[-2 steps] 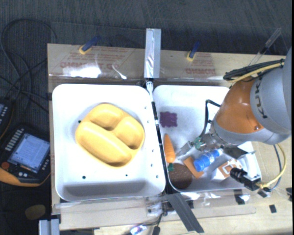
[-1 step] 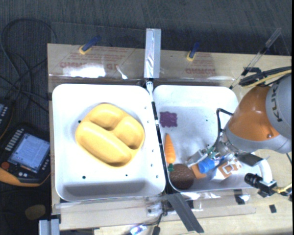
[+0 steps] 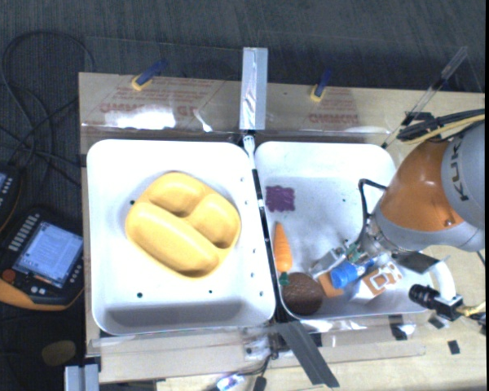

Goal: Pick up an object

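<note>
Carrot (image 3: 283, 248), beside the brown ball (image 3: 301, 293), looks light, rigid, slick; grip mid-body, though whether the gripper (image 3: 342, 269) is clenched, I cannot tell.

The arm (image 3: 464, 177) is showing a grey shell with a wide orange band (image 3: 416, 190), and black cables (image 3: 436, 125) are running beside it.
</note>
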You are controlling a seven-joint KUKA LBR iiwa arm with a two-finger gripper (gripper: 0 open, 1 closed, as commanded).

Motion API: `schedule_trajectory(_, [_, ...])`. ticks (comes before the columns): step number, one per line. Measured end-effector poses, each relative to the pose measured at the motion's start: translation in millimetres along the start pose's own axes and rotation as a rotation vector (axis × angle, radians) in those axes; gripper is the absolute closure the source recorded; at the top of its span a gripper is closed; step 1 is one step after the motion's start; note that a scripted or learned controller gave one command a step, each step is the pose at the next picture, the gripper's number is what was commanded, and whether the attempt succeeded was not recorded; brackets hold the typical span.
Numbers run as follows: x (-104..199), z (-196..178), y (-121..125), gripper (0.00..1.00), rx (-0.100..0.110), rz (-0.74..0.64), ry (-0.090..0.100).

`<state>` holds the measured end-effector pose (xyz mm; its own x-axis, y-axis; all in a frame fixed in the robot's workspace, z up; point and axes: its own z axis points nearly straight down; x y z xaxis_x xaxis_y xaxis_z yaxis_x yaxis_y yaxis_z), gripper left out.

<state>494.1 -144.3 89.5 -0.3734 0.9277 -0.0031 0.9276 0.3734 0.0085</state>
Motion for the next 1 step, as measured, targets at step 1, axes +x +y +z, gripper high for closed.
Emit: schedule_trajectory(1, [-0.1,0.0,0.1,0.0,0.0,0.0,0.0])
